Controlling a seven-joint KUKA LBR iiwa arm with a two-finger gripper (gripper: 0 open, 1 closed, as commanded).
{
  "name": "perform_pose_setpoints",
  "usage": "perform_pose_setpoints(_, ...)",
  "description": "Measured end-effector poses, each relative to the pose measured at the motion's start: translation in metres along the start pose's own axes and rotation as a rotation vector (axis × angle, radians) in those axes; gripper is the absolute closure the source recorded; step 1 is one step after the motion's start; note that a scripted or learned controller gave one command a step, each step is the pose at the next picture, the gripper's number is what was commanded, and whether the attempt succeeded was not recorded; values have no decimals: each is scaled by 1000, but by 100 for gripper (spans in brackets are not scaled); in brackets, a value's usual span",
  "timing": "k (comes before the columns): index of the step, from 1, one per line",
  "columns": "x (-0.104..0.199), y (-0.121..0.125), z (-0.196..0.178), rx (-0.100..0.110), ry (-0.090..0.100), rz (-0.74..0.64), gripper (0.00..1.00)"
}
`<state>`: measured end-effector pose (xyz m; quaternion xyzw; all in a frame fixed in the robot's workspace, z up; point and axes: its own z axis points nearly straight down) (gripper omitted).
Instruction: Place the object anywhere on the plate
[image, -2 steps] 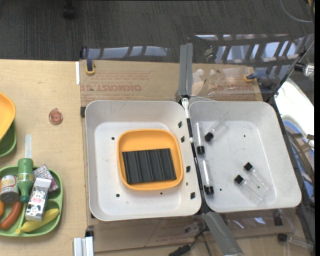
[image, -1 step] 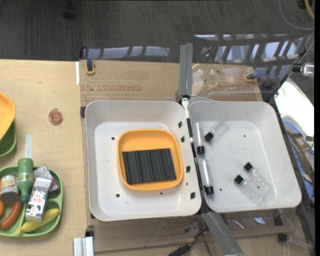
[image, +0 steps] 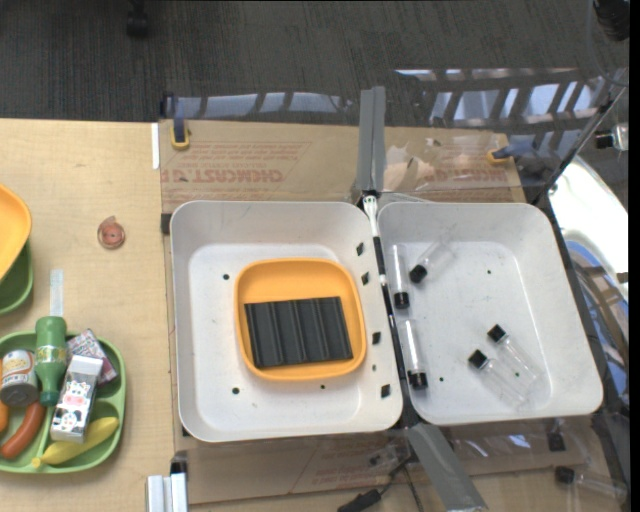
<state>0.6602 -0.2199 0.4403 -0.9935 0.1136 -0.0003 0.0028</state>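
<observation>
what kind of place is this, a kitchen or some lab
Most likely a robotics lab bench, not a kitchen: two shallow white plastic bins side by side on cardboard, clear plastic vials with black caps scattered in one, and a green plate of toy food nearby.

Dark carpet floor, wooden bench, cardboard sheet

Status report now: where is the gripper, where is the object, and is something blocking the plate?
Dark ridged block lies flat on yellow plate, left bin. Clear vials lie in right bin, apart from plate.
</observation>
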Motion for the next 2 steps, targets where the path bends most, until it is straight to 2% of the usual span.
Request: perform_pose_setpoints(2,0,-1,0,1,2,-31,100)
